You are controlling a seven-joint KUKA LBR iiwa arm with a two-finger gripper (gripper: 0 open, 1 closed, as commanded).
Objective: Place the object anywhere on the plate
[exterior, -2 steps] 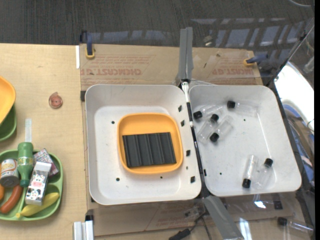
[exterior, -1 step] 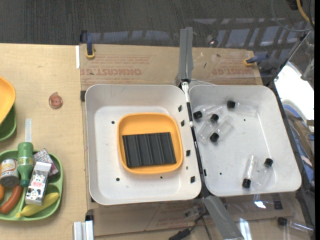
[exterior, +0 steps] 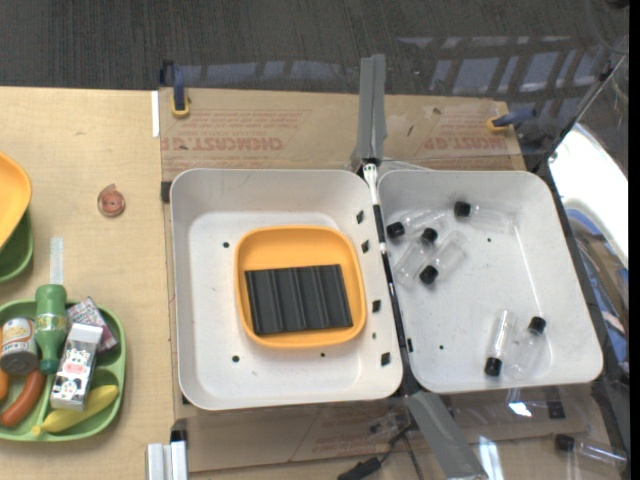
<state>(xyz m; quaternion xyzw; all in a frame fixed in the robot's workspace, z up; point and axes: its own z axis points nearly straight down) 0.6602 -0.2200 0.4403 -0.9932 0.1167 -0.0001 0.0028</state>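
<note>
Cardboard (exterior: 300, 433) lies along the near edge of the surface, under two white bins that sit side by side. The left bin (exterior: 205, 298) holds an orange plate (exterior: 300, 239), and a dark grey ribbed slab (exterior: 300, 300) lies flat on the plate, covering most of it. The right bin (exterior: 560, 268) holds a scatter of clear vials with black caps: a cluster of four vials (exterior: 425, 253) near its far left corner, just beside the wall shared with the left bin, and a pair of vials (exterior: 510, 343) near its near right corner. All of them lie well apart from the plate, and none lies on it. Their clear bodies are hard to tell from the white floor, so the count rests on the caps.

On the bare wood to the left, a green tray (exterior: 105, 393) carries toy food, among it a green bottle (exterior: 50, 323). An orange dish (exterior: 10, 203) is cut off by the left edge. A small pink thing (exterior: 111, 201) lies near it, too small to identify.
</note>
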